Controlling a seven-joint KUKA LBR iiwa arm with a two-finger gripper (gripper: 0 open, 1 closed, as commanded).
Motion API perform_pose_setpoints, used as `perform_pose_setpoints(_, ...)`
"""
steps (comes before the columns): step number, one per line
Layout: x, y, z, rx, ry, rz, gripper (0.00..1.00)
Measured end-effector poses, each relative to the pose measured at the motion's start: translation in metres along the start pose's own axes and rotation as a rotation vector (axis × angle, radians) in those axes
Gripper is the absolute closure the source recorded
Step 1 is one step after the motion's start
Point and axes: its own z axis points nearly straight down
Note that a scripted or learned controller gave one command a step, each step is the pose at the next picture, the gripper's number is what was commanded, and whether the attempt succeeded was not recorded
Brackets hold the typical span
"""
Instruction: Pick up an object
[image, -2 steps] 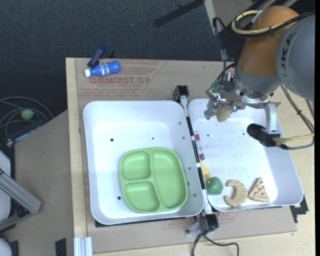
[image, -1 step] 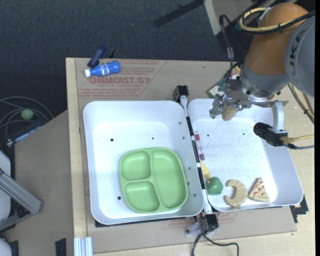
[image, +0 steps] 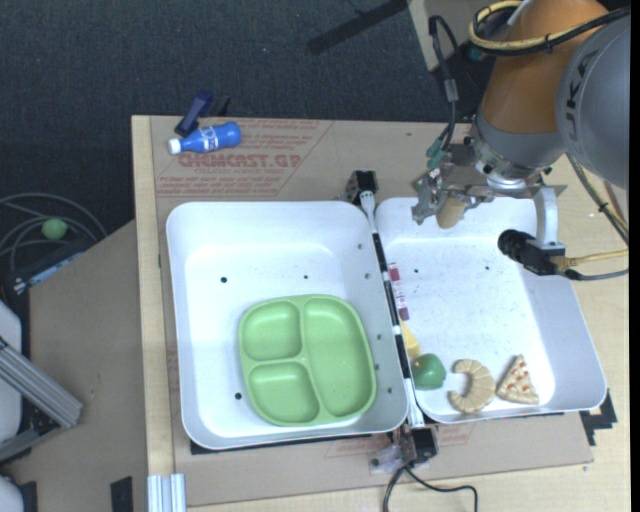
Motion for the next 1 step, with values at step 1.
perform_pose_setpoints(1,-0.0274,-0.0251,0.0193,0.005,0.0,0.002,1.0)
